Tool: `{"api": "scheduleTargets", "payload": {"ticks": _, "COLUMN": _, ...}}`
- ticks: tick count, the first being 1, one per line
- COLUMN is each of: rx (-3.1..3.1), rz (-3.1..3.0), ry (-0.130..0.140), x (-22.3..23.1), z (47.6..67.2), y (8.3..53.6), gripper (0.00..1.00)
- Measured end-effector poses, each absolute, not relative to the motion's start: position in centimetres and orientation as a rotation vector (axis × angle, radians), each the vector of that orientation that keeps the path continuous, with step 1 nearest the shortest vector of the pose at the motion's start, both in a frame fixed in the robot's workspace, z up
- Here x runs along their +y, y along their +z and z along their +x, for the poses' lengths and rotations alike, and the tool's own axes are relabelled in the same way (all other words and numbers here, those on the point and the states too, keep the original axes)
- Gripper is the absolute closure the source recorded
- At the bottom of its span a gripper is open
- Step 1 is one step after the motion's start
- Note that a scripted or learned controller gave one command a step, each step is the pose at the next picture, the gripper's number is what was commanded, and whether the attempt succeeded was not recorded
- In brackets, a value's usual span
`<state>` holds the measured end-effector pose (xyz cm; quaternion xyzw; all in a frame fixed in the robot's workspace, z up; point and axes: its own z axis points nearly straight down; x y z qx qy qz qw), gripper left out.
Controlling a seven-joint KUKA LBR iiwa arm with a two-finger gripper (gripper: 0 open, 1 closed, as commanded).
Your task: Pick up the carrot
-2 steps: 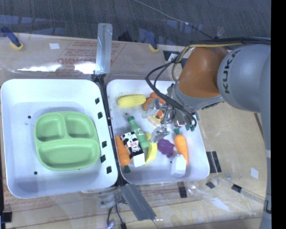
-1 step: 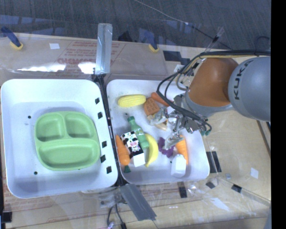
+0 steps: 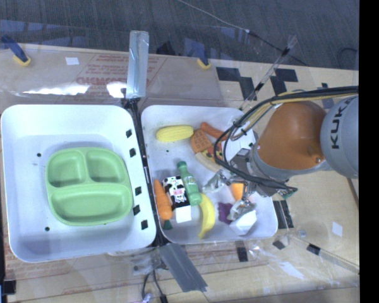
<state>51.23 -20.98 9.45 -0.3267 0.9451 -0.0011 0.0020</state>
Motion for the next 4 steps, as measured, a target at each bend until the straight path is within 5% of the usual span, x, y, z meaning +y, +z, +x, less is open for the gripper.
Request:
{"api": "scheduleTargets", "payload": {"ticks": 1, "rx": 2.959, "rz": -1.035, "ry": -0.006, "x": -20.8, "z": 51.5, "y": 10.5, "gripper": 1.0}}
{"api": "scheduleTargets", "payload": {"ticks": 4, "rx": 2.942, "rz": -1.057, "ry": -0.011, "x": -20.2, "z": 52.1, "y": 13.6, "gripper": 1.0}}
